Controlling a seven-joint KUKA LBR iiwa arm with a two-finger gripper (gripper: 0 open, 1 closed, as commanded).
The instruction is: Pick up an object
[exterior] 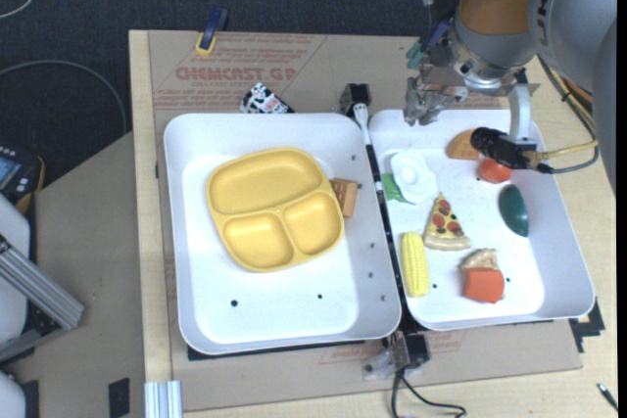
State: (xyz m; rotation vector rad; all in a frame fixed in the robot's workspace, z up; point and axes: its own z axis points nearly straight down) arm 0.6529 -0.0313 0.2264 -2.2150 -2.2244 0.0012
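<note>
Yellow corn cob [414,263] lies in the right bin [573,255], long axis twelve to six, along its nine o'clock wall. One pizza slice [446,224], tip toward twelve, sits beside it. One divided yellow plate [275,207] fills the left bin [196,279]. Whether the claw [423,105], at the right bin's eleven o'clock corner, is open, I cannot tell.

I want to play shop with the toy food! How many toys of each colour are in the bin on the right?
Yellow: 1, the corn
Dark green: 1, the oval toy
Red or orange: 3, the cube, the small red toy, the orange piece
White: 1, the blob
Mixed: 1, the pizza slice
Total: 7
</note>
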